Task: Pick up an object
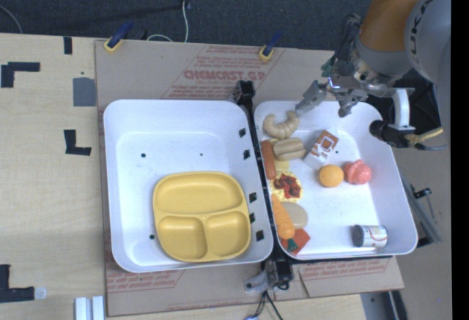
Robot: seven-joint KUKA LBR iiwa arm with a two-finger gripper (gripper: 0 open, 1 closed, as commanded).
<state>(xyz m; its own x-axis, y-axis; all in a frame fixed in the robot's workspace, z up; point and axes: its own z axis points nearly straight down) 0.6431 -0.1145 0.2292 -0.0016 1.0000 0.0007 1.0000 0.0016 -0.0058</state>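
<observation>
A yellow divided tray (203,224) lies in the left white bin (124,165), on a cardboard sheet (212,69).

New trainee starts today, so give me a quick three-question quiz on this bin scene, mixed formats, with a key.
1. True or false: the yellow tray lies in the right bin.
2. Which lies nearest the hand? A) can B) croissant C) carrot
3. Fill in: the orange ball sits right beside a ____ object.

Key: 1 false, it lies in the left bin. 2 B. 3 pink.
</observation>
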